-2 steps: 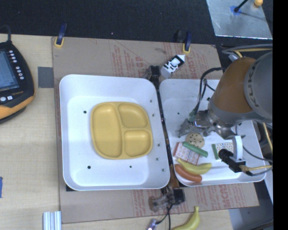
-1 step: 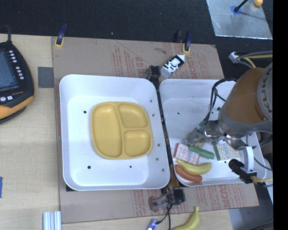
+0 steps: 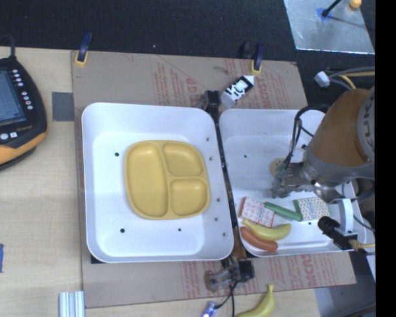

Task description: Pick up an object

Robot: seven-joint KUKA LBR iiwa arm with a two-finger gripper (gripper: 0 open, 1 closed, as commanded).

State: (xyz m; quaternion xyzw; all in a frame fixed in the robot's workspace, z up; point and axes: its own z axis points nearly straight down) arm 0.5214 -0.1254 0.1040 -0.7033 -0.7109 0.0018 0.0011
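While the arm (image 3: 340,137) bends low at the frame's right, its gripper (image 3: 282,182) (grip unclear) hovers above one banana (image 3: 269,230).

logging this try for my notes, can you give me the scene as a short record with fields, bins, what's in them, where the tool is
left bin: holds a yellow divided plate, lying flat near the middle
right bin: items bunched at its near end
right bin items: banana, hot dog, green stick-shaped item, two patterned packets
tool: low over the right bin, just above the item cluster
grasp: cannot tell from this view
outside bins: second banana on the bench edge, teach pendant at far left
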